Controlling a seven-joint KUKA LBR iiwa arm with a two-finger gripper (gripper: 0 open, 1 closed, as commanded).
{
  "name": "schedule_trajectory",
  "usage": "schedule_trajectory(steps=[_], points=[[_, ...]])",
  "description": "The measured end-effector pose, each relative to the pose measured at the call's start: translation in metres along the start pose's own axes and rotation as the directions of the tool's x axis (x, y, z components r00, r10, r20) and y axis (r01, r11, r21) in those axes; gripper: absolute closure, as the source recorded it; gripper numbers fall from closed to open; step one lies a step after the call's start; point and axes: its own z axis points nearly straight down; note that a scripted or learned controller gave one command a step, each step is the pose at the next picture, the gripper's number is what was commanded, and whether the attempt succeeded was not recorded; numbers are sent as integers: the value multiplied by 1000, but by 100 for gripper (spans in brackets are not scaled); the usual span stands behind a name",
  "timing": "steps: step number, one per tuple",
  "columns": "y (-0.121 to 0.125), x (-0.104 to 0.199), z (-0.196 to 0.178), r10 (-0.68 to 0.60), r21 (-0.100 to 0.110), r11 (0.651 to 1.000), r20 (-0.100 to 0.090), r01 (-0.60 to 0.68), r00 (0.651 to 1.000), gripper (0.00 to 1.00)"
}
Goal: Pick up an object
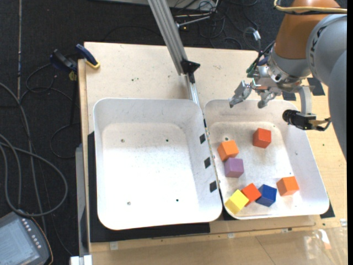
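Note:
The right bin (306, 164) holds several small blocks: a red one (262, 137), an orange one (228, 149), a purple one (234, 167), a yellow one (237, 201), a small orange-red one (252, 191), a blue one (267, 195) and another orange one (287, 185). My gripper (252, 97) hangs open above the back rim of the right bin, fingers spread, nothing between them. It is well behind and above the red block.
The left bin (110, 148) lies beside the right one. A slanted metal pole (168, 26) crosses the back of the bench. A blue and yellow clamp (83, 57) sits at the bench's back left corner. Cables trail on the floor.

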Motion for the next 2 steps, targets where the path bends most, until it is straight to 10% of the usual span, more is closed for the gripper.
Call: schedule_trajectory(steps=[2], points=[[-3,-1,40,2,-2,1000,1,-2,1000,0]])
